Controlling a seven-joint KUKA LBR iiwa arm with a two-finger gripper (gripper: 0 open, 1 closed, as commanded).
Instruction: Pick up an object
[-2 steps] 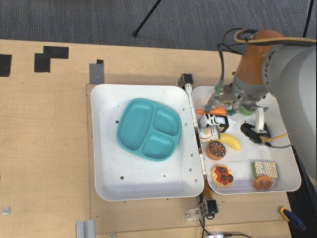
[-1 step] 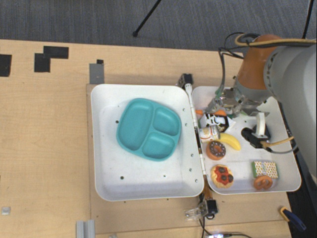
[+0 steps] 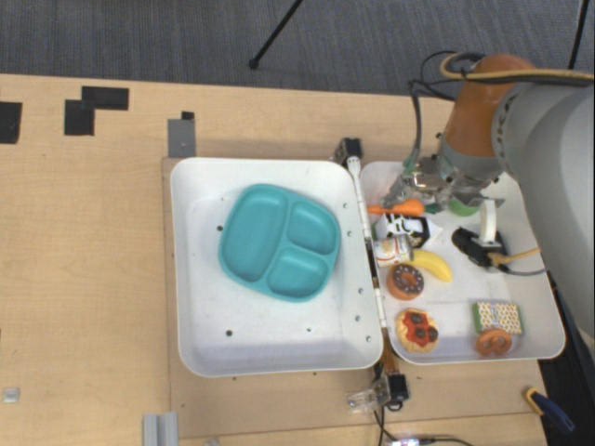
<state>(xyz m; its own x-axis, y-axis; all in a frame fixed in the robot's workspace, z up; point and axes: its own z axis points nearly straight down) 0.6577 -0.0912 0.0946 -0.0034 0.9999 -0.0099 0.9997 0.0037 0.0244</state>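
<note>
My gripper (image 3: pixel 410 193) is low over the far left part of the right bin (image 3: pixel 544 328), with the grey arm and its orange band rising behind it. Just under the gripper lies an orange carrot (image 3: pixel 394 210), and I cannot tell whether the two touch. A black and white toy (image 3: pixel 410 229) and a small white can (image 3: pixel 394 246) sit right below the carrot. Further toward the front lie a yellow banana (image 3: pixel 433 266), a chocolate donut (image 3: pixel 406 282) and a round pizza-like piece (image 3: pixel 416 330).
A green and tan block (image 3: pixel 497 317) and an orange round thing (image 3: pixel 494 343) lie at the right bin's front right. The left bin (image 3: pixel 200 333) holds a teal divided plate (image 3: pixel 279 241). A ridge where the bins meet runs close to the left of the gripper.
</note>
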